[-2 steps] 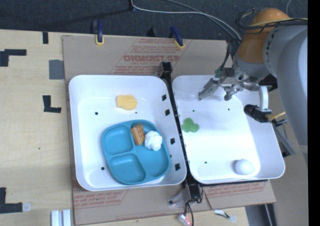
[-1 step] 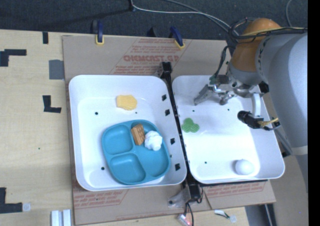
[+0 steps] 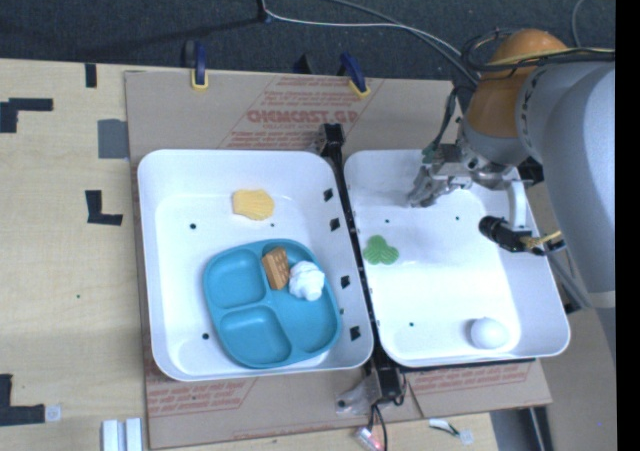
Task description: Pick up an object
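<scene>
My gripper (image 3: 428,191) hangs over the back of the right bin (image 3: 520,269), its tips pointing down-left, and nothing shows between them. A small green object (image 3: 380,251) lies on the right bin's floor, below and left of the gripper. A white ball (image 3: 488,332) rests near that bin's front right corner. In the left bin (image 3: 160,239) sit a yellow piece (image 3: 253,204) and a blue divided tray (image 3: 240,324). The tray carries a brown block (image 3: 276,267) and a white lump (image 3: 308,281).
The grey arm with its orange band (image 3: 510,89) fills the upper right. A black divider (image 3: 345,229) runs between the two bins. Clamps (image 3: 200,69) and a cable cross the cardboard at the back.
</scene>
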Robot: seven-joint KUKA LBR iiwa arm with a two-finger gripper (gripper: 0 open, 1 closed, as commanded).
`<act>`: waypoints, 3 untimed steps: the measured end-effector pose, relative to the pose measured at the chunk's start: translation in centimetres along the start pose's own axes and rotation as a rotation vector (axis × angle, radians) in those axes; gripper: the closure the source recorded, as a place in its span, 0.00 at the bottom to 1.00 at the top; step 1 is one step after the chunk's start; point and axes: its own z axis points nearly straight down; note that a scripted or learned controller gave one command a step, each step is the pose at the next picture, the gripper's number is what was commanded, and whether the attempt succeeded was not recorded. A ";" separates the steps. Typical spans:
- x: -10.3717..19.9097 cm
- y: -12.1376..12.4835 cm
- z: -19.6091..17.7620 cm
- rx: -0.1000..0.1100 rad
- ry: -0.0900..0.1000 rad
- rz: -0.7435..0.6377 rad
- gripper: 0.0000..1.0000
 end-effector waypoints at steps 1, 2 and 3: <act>1.0 0.2 -5.5 -0.002 0.001 0.000 1.00; 1.0 0.3 -10.7 -0.002 0.001 0.001 1.00; 5.5 -1.1 -11.8 0.001 0.002 -0.002 1.00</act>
